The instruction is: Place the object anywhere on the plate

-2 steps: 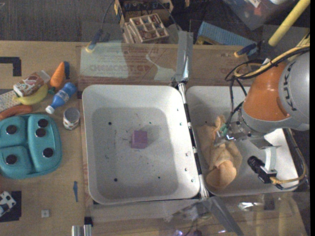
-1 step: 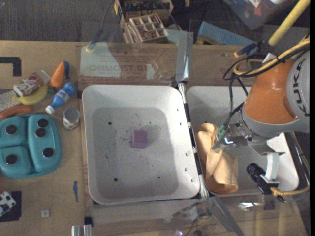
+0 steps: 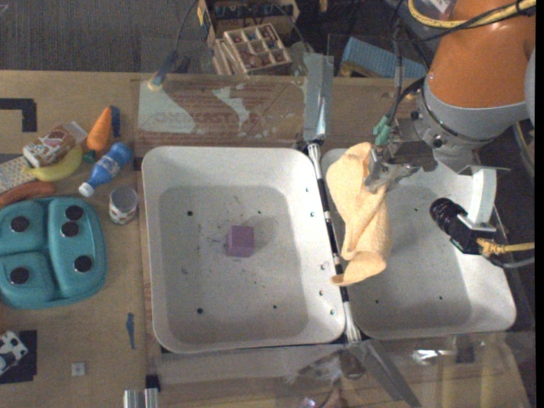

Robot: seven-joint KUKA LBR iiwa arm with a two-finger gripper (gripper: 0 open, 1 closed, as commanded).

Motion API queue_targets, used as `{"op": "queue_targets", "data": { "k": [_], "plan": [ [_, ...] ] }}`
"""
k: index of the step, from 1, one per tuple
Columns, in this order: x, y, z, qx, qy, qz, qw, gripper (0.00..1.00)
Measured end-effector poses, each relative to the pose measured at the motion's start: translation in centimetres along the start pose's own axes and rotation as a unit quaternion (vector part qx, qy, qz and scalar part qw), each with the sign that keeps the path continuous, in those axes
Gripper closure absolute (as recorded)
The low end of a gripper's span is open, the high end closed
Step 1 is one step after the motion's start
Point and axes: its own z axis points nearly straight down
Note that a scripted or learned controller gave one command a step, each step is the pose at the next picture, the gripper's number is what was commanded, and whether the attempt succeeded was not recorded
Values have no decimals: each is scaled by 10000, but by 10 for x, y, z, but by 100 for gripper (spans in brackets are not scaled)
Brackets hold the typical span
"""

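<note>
Arm reaching in from the right, claw (image 3: pixel 380 177) low over the right bin (image 3: pixel 442 304).
Claw pinches the top of a yellow cloth (image 3: pixel 361 223); cloth hangs draped across the bins' divide; purple block (image 3: pixel 240 240) in left bin (image 3: pixel 170 313).

A teal moulded plastic tray (image 3: pixel 49 249) lies at the bench's left edge — beside it a yellow banana (image 3: pixel 58 167), blue bottle (image 3: pixel 107 167) and orange carrot (image 3: pixel 101 129).

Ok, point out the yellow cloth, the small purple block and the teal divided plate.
yellow cloth (image 3: pixel 361 219), camera view, middle of the hanging fold.
small purple block (image 3: pixel 240 240), camera view, its top face.
teal divided plate (image 3: pixel 42 287), camera view, bare lower rim.
</note>
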Motion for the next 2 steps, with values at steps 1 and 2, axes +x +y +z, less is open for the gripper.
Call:
{"op": "queue_targets", "data": {
  "k": [1, 2],
  "plan": [
    [102, 9, 60, 23, 3, 84, 10000, 100],
    [-7, -20, -89, -10, -2, -601, 9982, 100]
  ]
}}
